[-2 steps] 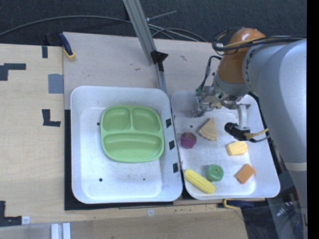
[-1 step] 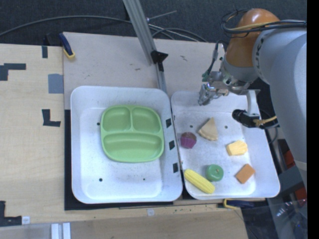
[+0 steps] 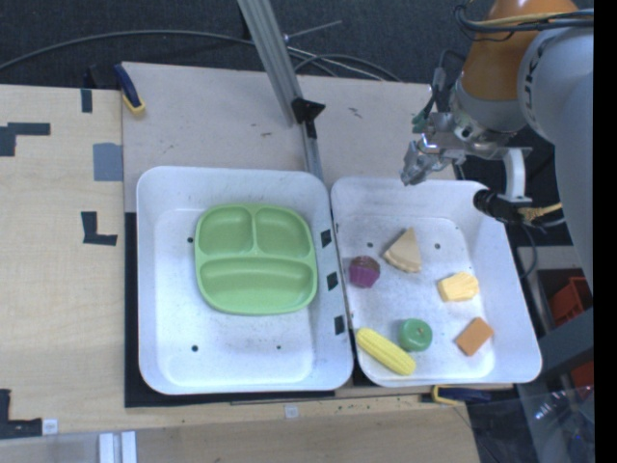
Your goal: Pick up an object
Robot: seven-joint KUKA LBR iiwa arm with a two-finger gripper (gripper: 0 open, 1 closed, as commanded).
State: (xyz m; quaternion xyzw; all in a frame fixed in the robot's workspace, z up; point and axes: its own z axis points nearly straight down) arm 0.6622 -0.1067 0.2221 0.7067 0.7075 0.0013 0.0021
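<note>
We're looking at the gripper (image 3: 416, 169) hovering over the right bin's (image 3: 511, 278) back rim, can't tell its jaw state, with 6 toy foods like the corn (image 3: 386, 351) lying loose below.

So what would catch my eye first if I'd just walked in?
Probably the bright green divided plate, alone in the left bin. Next, the colourful toy foods scattered in the right bin, like the yellow corn cob at its near edge. Then the arm's claw, above that bin's far edge.

Pale bench (image 3: 212, 123); two white bins (image 3: 154, 287) side by side
</note>
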